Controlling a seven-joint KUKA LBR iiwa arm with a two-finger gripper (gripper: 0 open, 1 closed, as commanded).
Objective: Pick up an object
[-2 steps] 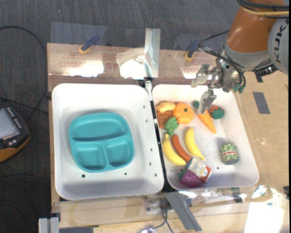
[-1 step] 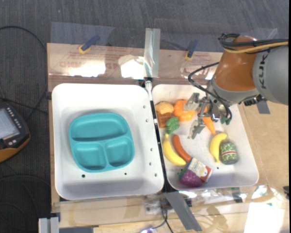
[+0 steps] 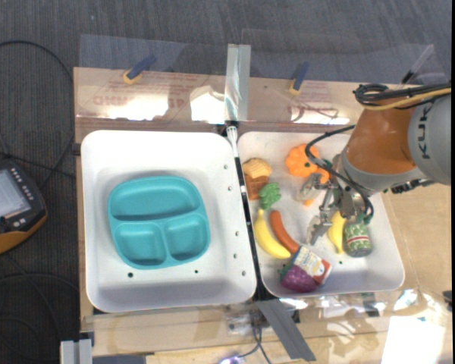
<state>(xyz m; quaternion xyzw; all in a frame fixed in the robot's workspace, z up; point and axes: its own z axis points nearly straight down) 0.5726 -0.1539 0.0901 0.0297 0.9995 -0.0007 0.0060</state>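
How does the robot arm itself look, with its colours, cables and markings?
The arm is grey with a wide orange band above the wrist. Dark letters "KU" show on the grey shell. Black cables loop over the orange part. The gripper is thin, metallic and dark.

My arm [image 3: 398, 139] reaches in from the right over the right bin [image 3: 390, 275]. My jaws [image 3: 330, 217] hang above its middle, with nothing seen between them. Whether they stand open or closed: cannot tell at this slant.

Right bin contents: orange pumpkin [image 3: 297, 160] near the far wall; bread piece [image 3: 256, 172] and green broccoli [image 3: 270, 196] by the divider side; banana [image 3: 266, 238] with a red sausage [image 3: 283, 232] lying against it; small carton [image 3: 311, 262] touching a purple item [image 3: 297, 279] at the near wall; a red-green can [image 3: 357, 238] just beside my jaws.

Left bin [image 3: 98, 279] holds a teal divided tray [image 3: 159, 220].
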